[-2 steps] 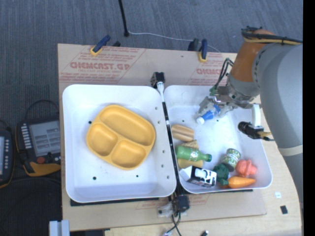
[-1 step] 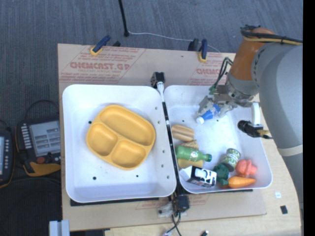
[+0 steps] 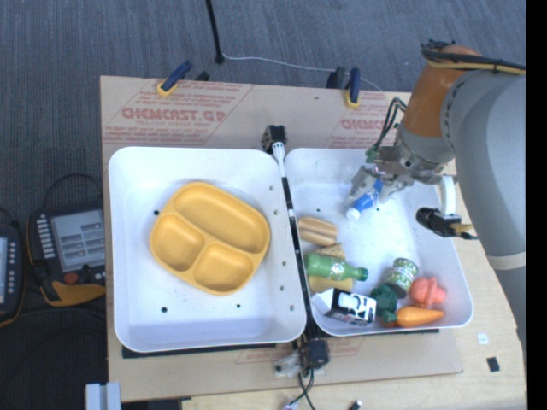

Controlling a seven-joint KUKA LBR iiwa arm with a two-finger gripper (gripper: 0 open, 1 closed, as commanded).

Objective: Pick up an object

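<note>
L bin point(image 3: 137, 314): yellow tray point(image 3: 210, 237) | R bin point(image 3: 457, 310): toys, gripper point(image 3: 373, 191) w/ blue bottle point(image 3: 363, 203)

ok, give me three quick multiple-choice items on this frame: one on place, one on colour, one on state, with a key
1. Where does the yellow divided plate lie?
A. in the left bin
B. in the right bin
C. on the cardboard outside both bins

2. What colour is the bottle lying near the divider of the right bin?
A. red
B. green
C. purple

3. What is the gripper doing?
A. hanging over the left bin
B. parked off the bench
C. over the right bin, with a small blue-and-white object between its jaws

Key: 1 A, the plate sits inside the left bin's walls. 2 B, its body is green with a white label. 3 C, the object hangs at the jaws above the right bin's floor.
</note>
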